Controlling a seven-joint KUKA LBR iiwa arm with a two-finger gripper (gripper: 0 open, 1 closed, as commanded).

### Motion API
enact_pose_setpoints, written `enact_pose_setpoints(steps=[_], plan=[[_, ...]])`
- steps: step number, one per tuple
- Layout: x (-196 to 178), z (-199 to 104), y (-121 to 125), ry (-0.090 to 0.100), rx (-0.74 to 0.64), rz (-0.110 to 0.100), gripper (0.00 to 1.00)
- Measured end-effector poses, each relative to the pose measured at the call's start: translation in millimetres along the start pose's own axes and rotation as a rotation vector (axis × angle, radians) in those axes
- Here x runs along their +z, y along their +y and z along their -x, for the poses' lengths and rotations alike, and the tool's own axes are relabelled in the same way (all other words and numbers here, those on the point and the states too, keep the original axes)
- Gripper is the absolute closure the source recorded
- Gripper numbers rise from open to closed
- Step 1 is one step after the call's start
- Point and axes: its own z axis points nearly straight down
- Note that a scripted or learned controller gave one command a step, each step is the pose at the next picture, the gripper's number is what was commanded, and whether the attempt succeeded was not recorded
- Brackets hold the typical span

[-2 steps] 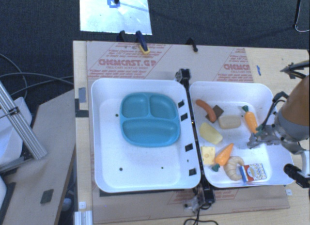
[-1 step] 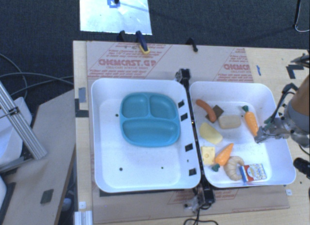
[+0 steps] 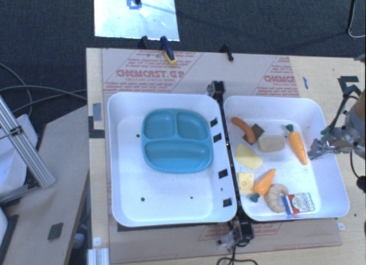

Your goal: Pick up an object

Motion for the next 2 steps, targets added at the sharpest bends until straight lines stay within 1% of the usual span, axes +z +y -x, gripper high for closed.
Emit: enact_pose_setpoints(steps=[1, 2], plan=[[-37.7, 0.4, 1.8, 0.0, 0.0, -0.001, 1.0], [-28.5, -46.7, 22.3, 0.003, -0.005, -0.003, 1.0]])
